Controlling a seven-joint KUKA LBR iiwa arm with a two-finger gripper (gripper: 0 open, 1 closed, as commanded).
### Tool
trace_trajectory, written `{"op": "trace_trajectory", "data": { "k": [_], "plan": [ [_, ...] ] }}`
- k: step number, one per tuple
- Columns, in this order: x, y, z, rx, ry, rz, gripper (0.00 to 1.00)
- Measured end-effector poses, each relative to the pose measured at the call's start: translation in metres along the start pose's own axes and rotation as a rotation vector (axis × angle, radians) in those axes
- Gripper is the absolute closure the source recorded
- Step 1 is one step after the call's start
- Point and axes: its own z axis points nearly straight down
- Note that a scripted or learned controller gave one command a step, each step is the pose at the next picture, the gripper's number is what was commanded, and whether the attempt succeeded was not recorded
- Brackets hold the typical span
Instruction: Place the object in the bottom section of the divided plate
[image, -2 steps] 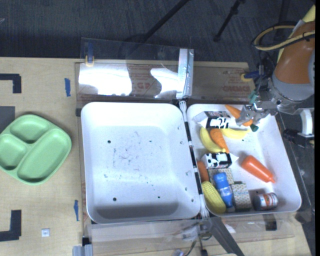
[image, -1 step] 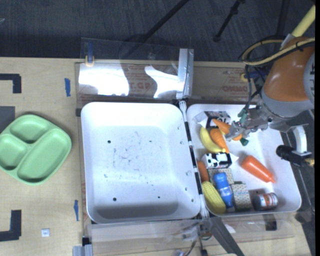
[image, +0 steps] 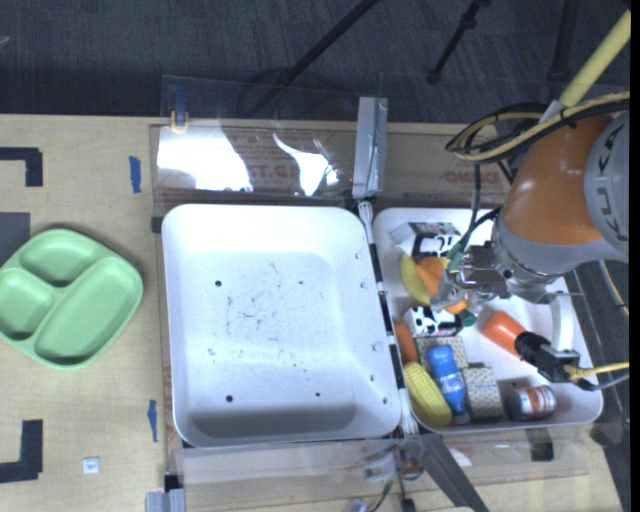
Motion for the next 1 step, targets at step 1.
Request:
{"op": "trace_trajectory", "data": {
  "k": [1],
  "plan": [
    [0.1143, -0.0294, 0.0299, -0.003, -0.001, 0.205, 1.00]
  ]
}}
